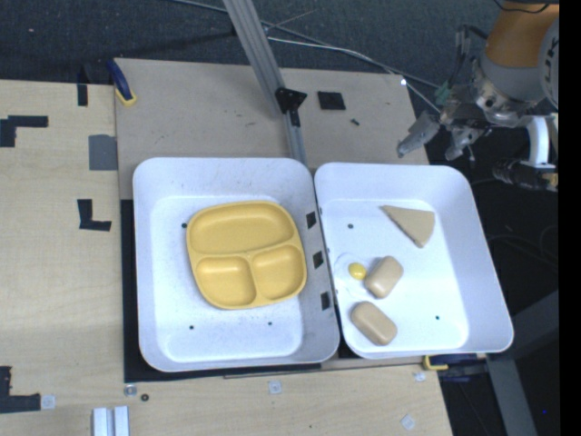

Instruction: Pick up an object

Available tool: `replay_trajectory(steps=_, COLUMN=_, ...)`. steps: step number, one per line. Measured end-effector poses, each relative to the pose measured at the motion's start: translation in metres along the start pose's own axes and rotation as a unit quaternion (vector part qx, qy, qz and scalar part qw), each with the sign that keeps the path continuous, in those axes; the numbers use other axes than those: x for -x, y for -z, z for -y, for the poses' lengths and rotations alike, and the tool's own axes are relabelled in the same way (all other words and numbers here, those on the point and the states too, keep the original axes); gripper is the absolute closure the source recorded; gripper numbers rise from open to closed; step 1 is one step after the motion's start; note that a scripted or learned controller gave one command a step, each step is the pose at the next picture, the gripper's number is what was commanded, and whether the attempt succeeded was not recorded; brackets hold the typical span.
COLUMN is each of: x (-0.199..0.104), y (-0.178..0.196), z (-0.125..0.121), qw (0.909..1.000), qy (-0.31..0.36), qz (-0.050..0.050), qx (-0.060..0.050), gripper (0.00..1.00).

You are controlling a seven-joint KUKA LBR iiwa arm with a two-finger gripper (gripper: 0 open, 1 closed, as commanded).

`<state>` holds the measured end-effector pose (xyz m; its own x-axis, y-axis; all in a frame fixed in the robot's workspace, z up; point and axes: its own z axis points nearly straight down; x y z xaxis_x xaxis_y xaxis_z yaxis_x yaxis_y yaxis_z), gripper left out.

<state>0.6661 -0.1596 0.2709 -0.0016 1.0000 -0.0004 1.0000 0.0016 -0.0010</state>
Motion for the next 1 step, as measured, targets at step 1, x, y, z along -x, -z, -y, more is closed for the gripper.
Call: replay_trajectory(steps=1, x=-0.0065, y=-0.046, z=0.0039, qw=1.0, qy=0.0, qz=0.0, qx=-0.002, gripper=0.0)
